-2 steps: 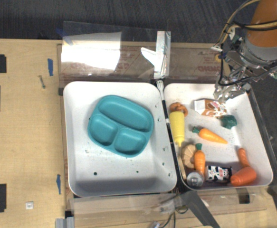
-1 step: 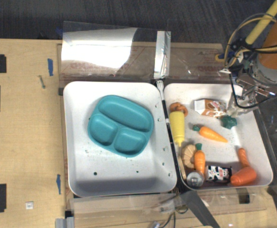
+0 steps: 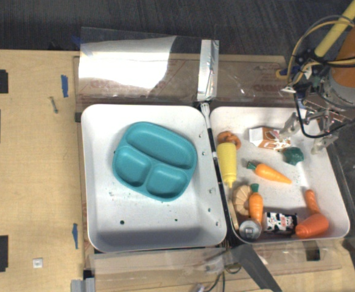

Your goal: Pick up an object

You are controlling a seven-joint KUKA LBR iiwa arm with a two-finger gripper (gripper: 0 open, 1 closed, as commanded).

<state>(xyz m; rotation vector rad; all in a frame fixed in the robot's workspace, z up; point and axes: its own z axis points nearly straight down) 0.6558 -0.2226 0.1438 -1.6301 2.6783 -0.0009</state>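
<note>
My pincer hangs open and holds nothing above the right bin, just beside the little green toy, so I might bump it away.

A teal three-compartment plastic plate lies in the left white bin; the gripper hangs over the right white bin (toy food inside).

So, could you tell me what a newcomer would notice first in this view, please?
Probably the teal divided plate, alone in the left bin. Next, the right bin crowded with toy food: a yellow bottle and a carrot. The gripper hangs over that bin's far right corner.
</note>
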